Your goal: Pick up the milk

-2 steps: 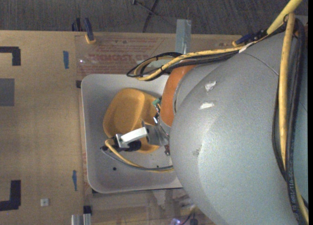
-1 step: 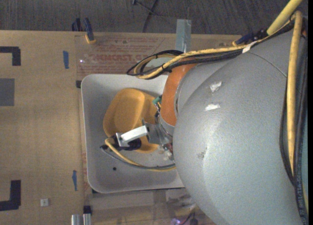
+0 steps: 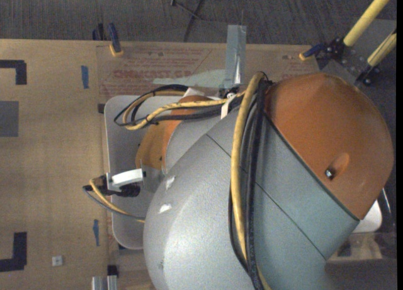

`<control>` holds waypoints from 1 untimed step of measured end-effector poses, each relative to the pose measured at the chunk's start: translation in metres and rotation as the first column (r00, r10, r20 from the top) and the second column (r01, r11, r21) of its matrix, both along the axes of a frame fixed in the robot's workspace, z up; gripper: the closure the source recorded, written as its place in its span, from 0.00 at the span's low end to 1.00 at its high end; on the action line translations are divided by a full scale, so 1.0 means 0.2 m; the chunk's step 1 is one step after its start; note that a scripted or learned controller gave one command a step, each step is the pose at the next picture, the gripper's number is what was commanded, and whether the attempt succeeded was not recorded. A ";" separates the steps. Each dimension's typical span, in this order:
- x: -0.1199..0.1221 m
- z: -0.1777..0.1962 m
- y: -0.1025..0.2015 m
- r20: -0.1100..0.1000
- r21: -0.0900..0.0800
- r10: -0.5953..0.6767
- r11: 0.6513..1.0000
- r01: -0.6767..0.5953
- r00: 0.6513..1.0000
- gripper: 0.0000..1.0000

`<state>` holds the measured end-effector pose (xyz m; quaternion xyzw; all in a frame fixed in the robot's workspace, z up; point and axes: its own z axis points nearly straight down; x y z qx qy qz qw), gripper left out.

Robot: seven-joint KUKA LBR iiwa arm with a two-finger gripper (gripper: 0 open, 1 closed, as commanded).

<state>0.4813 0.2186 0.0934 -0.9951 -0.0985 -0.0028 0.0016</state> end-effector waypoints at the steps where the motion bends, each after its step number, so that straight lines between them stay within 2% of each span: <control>1: -0.01 0.42 0.03 -0.006 -0.004 0.001 1.000 -0.001 1.000 1.00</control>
